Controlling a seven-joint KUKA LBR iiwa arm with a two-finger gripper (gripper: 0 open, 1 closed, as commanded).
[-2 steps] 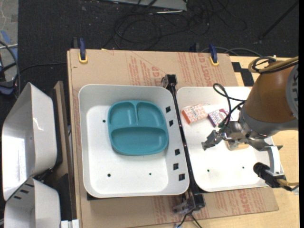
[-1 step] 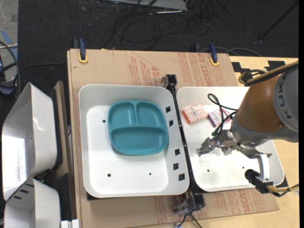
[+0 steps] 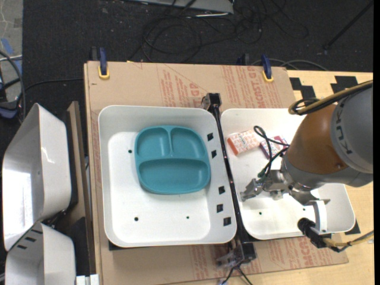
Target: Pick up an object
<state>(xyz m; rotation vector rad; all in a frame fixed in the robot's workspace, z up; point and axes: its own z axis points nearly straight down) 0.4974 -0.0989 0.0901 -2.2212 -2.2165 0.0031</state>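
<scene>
The grey arm (image 3: 332, 141), its orange band in plain sight, reaches in from 3 o'clock and bends down over the right-hand white bin (image 3: 341, 209). Its gripper (image 3: 252, 190) hangs low over the bin floor toward that bin's 9 o'clock wall, close to the divider where the two bins meet. Whether the gripper stands wide or narrow cannot be told from this angle, and nothing can be seen held in it.

Toward 12 o'clock in the same bin lies a small red-and-white packet (image 3: 242, 142), flat on the bin floor and tilted a little. Just beside it, toward 3 o'clock, a small pinkish item (image 3: 278, 141) shows at the edge of the arm's body and is partly hidden by it; what it is cannot be made out. A black cable (image 3: 264, 142) loops over this area and runs down toward the wrist. Both things lie apart from the gripper, toward 12 o'clock of it.

The left-hand white bin (image 3: 119, 218) holds a teal divided plate (image 3: 173, 160) with three compartments, lying flat in the bin's upper half.

Both bins rest on a brown cardboard-covered surface (image 3: 178, 82), which is held at its 12 o'clock edge by two clamps (image 3: 103, 64).
</scene>
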